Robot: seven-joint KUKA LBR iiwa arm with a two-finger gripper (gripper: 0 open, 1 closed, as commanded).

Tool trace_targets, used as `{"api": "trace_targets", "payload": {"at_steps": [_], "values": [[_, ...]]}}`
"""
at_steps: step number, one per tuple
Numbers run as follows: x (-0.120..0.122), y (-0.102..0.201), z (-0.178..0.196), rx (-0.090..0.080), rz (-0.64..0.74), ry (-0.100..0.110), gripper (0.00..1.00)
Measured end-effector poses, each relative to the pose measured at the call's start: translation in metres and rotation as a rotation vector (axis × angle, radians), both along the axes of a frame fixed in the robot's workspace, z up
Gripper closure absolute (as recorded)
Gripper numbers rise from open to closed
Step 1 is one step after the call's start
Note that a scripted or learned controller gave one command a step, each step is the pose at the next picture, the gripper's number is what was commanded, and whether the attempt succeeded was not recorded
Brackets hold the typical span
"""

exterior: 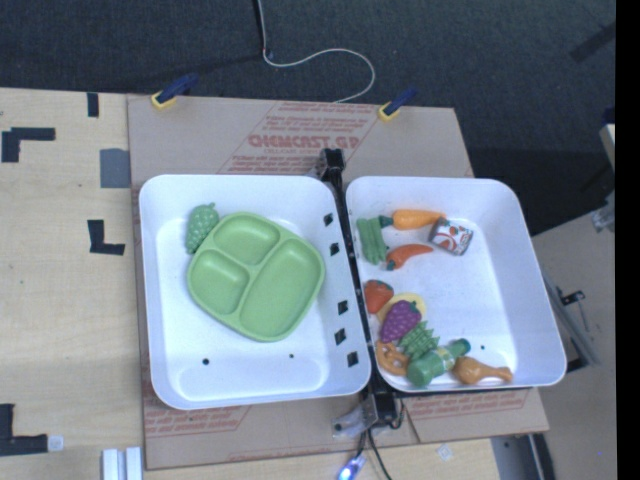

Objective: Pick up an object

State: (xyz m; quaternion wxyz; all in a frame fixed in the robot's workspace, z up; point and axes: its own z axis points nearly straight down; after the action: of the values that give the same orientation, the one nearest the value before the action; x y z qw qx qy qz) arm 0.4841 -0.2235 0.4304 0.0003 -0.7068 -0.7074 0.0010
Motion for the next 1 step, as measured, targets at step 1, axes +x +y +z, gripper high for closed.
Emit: {"api": "trace_targets", "payload": {"at_steps": [1], "values": [[0.0000, 0.0000, -0.0154, 0.000, 0.000, 0.000, 1.00]]}}
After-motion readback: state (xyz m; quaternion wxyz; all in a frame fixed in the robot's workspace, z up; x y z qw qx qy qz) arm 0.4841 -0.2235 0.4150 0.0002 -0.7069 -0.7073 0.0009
